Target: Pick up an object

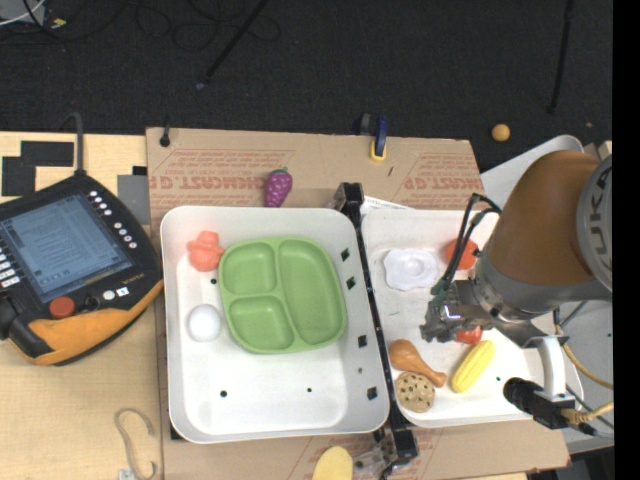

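From my console, the likeliest target was a small red object point(468, 335) in the right bin point(500, 413), lying just under the gripper point(446, 320) and partly hidden by it. I could not tell how the gripper was set; the wrist and dark hardware masked it. Just beside the red piece lay one yellow corn cob point(473, 365), then one brown drumstick point(414, 359) and one cookie point(414, 392) toward the near rim, with one fried egg point(408, 268) further back and an orange-red item point(463, 252) half behind the arm.

My worry was crowding. The red piece touched or nearly touched the corn, so a descent could have nudged the corn or caught both. Being small and low, it could also have slipped out.

In the left bin point(260, 408) I counted one green divided plate point(281, 295), one white ball point(204, 323) and one orange-pink toy point(204, 251). Outside sat one purple grape bunch point(278, 186) and one yellow item point(333, 462).
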Robot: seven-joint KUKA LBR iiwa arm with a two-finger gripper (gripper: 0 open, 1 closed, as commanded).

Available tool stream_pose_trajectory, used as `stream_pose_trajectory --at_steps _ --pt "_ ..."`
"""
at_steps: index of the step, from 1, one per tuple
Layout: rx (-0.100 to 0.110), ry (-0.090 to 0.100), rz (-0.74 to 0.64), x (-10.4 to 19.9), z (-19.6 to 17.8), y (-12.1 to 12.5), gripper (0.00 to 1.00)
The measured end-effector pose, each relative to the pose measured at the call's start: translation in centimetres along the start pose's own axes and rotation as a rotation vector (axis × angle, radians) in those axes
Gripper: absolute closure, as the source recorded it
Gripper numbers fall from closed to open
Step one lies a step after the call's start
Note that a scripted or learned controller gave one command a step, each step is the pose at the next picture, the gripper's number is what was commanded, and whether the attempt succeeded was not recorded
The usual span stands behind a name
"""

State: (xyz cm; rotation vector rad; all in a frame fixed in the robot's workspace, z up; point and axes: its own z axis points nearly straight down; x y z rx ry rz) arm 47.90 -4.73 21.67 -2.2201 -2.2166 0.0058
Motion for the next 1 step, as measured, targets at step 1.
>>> stream_pose_trajectory --at_steps 1 --pt "-0.001 0.001 0.0 -0.07 -0.22 -0.43 1.0"
